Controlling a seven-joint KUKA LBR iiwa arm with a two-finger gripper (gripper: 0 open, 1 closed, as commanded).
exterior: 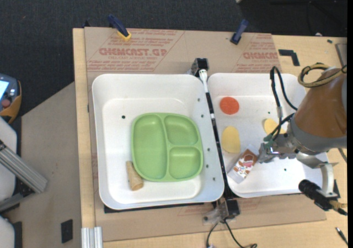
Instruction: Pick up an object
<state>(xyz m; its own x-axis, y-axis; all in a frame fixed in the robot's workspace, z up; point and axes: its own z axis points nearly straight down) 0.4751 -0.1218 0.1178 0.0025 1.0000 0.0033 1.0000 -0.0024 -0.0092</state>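
Small white-and-red printed packet (243, 165) lies tilted on floor of right white bin (251, 88), near front-left corner, just beside gripper (268, 152). Judged light, thin, crushable, slick wrapper; best taken across narrow width at mid-body. Pale yellow oval piece (230, 139) close behind packet; orange round piece (229, 105) further back; small yellow piece (270, 126) partly covered by arm. Gripper state: cannot tell, wrist hides it. Contact with packet unclear.
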